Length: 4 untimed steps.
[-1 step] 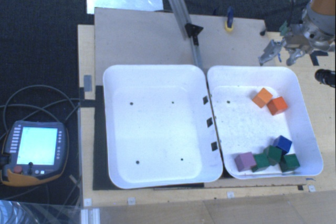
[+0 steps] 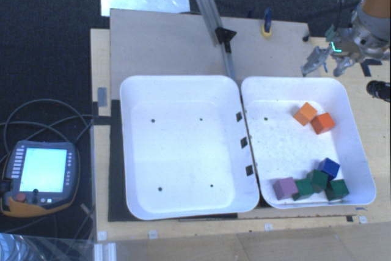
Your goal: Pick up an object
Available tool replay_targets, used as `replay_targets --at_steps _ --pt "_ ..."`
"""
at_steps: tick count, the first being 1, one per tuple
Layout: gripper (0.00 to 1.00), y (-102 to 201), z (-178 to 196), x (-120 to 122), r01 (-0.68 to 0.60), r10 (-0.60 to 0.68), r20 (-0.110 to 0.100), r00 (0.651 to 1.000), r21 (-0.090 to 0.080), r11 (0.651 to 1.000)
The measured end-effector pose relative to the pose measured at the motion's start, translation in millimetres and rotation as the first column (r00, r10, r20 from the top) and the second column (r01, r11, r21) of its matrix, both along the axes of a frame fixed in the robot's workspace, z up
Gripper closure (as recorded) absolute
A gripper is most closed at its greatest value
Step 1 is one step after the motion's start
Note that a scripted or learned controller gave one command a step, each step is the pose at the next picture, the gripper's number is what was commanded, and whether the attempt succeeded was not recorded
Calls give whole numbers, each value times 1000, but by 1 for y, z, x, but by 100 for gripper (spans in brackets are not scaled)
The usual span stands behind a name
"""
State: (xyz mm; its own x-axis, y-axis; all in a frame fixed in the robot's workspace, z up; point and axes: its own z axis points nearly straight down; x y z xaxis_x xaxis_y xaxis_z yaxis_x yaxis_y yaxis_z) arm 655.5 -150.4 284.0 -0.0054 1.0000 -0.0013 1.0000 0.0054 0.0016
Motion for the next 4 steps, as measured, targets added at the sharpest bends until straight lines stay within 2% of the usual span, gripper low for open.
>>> replay_targets --at_steps 2,3,4 --pt "0 5 -86 -3 3 -3 -4 1000 1 1000" --pt "0 -4 -138 -8 4 -4 -5 1000 1 1000" --pt "100 -4 -123 -6 1 -1 3 1000 0 1000"
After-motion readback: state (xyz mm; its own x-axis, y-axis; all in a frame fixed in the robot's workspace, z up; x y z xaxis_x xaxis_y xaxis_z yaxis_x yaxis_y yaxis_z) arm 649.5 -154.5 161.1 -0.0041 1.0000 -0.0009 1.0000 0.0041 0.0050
